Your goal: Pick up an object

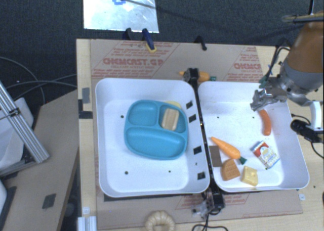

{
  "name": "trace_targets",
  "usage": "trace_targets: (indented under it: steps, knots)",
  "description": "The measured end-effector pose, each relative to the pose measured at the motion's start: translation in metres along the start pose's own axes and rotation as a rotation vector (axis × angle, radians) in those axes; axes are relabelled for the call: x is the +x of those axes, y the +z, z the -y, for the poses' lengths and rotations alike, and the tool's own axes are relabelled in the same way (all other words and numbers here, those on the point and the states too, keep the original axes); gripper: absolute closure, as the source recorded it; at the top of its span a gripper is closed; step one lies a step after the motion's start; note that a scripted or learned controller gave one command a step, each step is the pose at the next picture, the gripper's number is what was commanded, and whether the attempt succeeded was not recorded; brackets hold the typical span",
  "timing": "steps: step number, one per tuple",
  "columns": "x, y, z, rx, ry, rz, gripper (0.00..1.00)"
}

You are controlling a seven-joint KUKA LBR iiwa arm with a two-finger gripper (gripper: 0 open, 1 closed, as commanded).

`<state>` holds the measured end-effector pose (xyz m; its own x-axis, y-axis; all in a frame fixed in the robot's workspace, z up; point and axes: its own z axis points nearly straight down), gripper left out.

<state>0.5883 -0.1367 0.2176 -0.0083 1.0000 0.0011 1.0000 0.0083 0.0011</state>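
Camera view: metal two-finger gripper (259, 100), jaw state indiscernible, hangs just above smooth orange sausage-shaped toy (265, 122) in right white bin (293, 146).

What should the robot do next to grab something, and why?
Probably lower the gripper a little toward the orange sausage. The gripper hangs just above the sausage's top end in the right bin, and the sausage lies apart from the carrot and the small carton, so it looks like the easiest pick.
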Motion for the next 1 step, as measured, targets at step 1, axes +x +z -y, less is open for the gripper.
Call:
trace_targets:
  steps: [1]
  knots:
    - [0.0466,-0.0107,-0.0029,-0.002,-0.002,0.000,1.00]
